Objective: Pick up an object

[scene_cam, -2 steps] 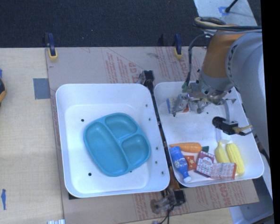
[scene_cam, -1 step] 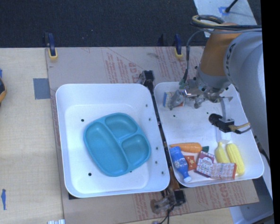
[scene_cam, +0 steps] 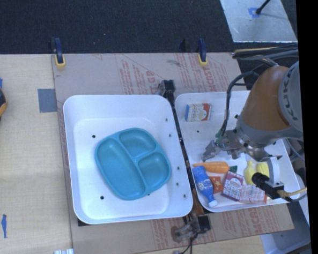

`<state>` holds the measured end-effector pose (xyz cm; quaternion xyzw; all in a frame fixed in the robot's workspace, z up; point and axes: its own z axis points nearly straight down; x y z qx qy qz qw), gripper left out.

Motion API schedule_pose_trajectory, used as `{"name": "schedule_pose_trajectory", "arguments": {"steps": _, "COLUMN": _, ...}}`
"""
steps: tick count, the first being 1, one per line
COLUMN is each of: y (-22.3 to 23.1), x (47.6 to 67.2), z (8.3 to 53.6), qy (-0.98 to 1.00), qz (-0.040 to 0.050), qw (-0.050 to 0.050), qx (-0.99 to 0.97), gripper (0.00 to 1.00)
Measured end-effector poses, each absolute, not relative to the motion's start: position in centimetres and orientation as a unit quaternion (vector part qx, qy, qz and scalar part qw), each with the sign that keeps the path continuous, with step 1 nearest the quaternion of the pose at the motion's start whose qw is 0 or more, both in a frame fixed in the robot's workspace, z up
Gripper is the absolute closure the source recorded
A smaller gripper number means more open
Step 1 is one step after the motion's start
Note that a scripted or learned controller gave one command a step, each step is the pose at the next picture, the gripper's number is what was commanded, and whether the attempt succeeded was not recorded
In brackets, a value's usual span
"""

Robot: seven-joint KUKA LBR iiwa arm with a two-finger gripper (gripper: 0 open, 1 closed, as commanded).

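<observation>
The arm (scene_cam: 267, 103) reaches in from three o'clock and hangs over the right bin (scene_cam: 200, 98), its gripper (scene_cam: 220, 146) low at the middle of that bin, just above an orange carrot-shaped piece (scene_cam: 215, 167). Whether the claw is apart or together cannot be told from this slanted view, and nothing is visibly caught in it, so the pick looks not yet made. The candidates lie crowded toward six o'clock in the right bin: the carrot, a blue tube (scene_cam: 203, 183) at its seven o'clock, a red and white packet (scene_cam: 239, 189) at five o'clock, and a yellow item (scene_cam: 254, 171) partly hidden under the wrist. A small white carton (scene_cam: 198, 112) sits alone toward twelve o'clock, well apart from the rest. The left bin (scene_cam: 83, 109) holds a blue divided plate (scene_cam: 133, 163) at its middle. Judging by this, the approach is done; closing, gripping and lifting remain.
</observation>
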<state>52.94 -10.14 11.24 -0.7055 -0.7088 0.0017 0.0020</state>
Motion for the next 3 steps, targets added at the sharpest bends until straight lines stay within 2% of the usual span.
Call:
{"name": "schedule_pose_trajectory", "arguments": {"steps": 1, "y": -13.4, "x": 59.0, "z": 12.4, "qy": -0.709, "qz": 0.0011, "qw": 0.001, "qx": -0.706, "gripper": 0.00}}
{"name": "schedule_pose_trajectory", "arguments": {"steps": 2, "y": -12.6, "x": 47.5, "z": 15.1, "qy": -0.709, "qz": 0.0014, "qw": 0.002, "qx": -0.706, "gripper": 0.00}}
{"name": "schedule_pose_trajectory", "arguments": {"steps": 3, "y": -10.4, "x": 49.2, "z": 9.3, "qy": -0.707, "qz": 0.0024, "qw": -0.004, "qx": -0.707, "gripper": 0.00}}
